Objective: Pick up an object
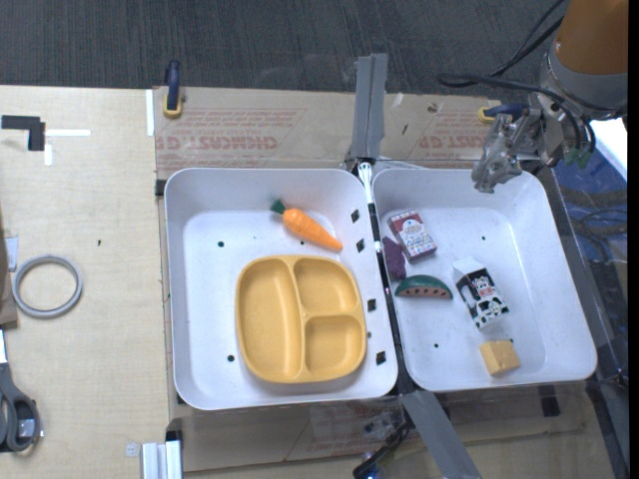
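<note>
dark carpet is seen beyond a pale wooden bench [80, 228], on which two shallow white bins are set side by side over a sheet of printed cardboard [260, 133]. no single object is named by the task; the candidates are spread across both bins. in the right bin [559, 257] a small red carton [412, 235] is laid near the dividing wall, a purple piece [395, 258] just beside it, a watermelon slice [423, 287] below, a black-and-white cow-patterned carton [481, 297] toward the middle, and a tan block [499, 357] near the front rim. in the left bin [190, 297] a toy carrot [309, 227] is placed just above a yellow divided plate [300, 317]. the gripper [496, 171] is found over the far rim of the right bin, well apart from every object, with nothing seen between its fingers; their spread cannot be told, since the metal parts blur together. the arm's orange band [594, 18] is cut off at the top right corner. a grey ring [44, 285] is laid on the bench at left, and scissors [15, 417] are cropped by the left edge.
</note>
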`<state>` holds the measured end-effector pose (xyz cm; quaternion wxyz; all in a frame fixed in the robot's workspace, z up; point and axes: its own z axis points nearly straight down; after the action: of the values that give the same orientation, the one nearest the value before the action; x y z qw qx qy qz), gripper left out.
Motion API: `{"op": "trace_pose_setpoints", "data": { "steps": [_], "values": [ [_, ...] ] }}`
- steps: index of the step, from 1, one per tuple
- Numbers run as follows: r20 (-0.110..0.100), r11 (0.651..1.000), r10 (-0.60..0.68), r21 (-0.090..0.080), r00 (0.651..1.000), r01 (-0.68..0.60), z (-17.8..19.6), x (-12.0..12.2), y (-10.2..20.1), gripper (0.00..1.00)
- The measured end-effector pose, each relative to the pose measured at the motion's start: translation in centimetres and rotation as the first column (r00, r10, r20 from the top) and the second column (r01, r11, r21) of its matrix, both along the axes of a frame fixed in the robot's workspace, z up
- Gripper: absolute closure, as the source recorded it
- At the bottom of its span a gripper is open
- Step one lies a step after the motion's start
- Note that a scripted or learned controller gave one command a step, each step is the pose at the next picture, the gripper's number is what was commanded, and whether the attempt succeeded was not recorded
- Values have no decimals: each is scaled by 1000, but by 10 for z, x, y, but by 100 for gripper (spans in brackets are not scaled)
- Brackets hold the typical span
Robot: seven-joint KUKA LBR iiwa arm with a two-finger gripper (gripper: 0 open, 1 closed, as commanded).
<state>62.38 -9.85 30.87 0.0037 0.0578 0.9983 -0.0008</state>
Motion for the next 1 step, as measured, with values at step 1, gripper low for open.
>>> {"op": "trace_pose_setpoints", "data": {
  "steps": [1],
  "values": [
    [4,1000,2,-1,1000,-2,10,1,1,100]
  ]
}}
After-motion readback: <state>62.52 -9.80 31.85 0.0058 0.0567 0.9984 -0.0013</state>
